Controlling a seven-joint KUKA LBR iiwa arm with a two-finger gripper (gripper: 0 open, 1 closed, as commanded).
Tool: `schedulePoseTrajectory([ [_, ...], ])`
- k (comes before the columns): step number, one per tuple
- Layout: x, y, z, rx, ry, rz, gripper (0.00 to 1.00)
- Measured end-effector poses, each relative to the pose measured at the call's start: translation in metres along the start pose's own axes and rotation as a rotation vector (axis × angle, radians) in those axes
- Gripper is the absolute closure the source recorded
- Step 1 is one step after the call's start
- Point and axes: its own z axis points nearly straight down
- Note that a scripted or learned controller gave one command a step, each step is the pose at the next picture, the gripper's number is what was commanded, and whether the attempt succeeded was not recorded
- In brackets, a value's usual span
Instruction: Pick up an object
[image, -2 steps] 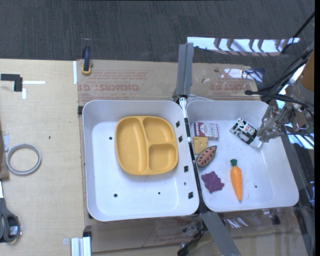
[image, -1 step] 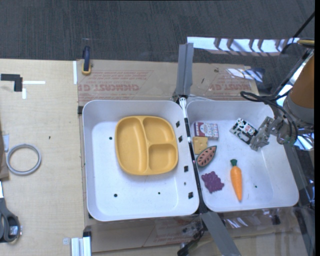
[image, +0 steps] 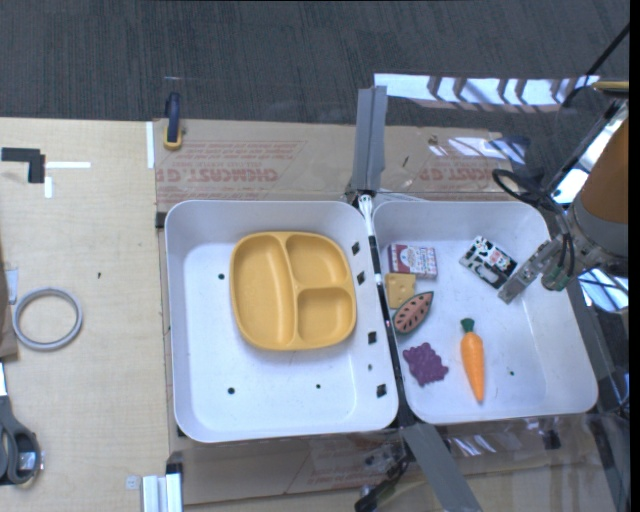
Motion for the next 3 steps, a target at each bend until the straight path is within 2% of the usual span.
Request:
schedulePoseTrajectory([
  [1, 0.008, 0.06, 0.01, 0.002, 0.0, 0.276, 0.0],
  [2, -0.005, 0.041, 0.006, 0.003, 0.001, 0.521, 0.0],
  [3, -0.006, 0.041, -0.003, 0.006, -0.001, 0.517, 1.0],
])
